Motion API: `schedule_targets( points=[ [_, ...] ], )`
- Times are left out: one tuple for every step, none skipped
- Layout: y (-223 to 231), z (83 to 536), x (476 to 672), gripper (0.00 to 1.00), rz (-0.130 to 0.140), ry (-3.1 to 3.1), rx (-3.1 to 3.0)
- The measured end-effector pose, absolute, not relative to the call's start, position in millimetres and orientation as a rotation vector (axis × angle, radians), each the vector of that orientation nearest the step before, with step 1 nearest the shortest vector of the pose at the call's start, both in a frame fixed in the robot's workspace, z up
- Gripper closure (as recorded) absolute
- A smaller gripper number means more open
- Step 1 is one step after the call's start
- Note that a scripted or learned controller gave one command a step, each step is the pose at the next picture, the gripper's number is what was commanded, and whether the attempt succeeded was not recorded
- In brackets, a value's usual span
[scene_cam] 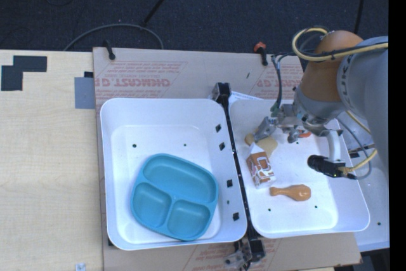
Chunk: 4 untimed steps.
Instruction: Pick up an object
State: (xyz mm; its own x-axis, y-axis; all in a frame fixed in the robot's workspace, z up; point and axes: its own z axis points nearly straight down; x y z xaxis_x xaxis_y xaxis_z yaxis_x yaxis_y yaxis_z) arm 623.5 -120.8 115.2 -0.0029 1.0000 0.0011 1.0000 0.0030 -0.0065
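camera view: the small orange-and-white carton point(261, 169) in the right bin point(317, 225) looks light and stiff, probably easiest pinched across its narrow sides. it lies tilted, a tan drumstick-shaped toy point(292, 191) just beside it. gripper point(274, 127) hovers near it, can't tell how the jaws stand.

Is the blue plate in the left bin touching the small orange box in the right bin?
Apart. The camera view shows the blue plate in the left bin and the small orange box in the right bin, with the bins' walls between them.
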Motion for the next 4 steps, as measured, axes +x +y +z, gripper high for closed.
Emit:
schedule_targets(
  points=[
    [-120, 90, 625.0, 0.00, -0.001, -2.222, -2.220],
    [-120, 102, 626.5, 1.00, -0.006, -2.224, -2.224],
    [-121, 163, 620.1, 1.00, -0.002, -2.221, -2.224],
    [-127, 222, 628.3, 1.00, -0.004, -2.225, -2.224]
  ],
)
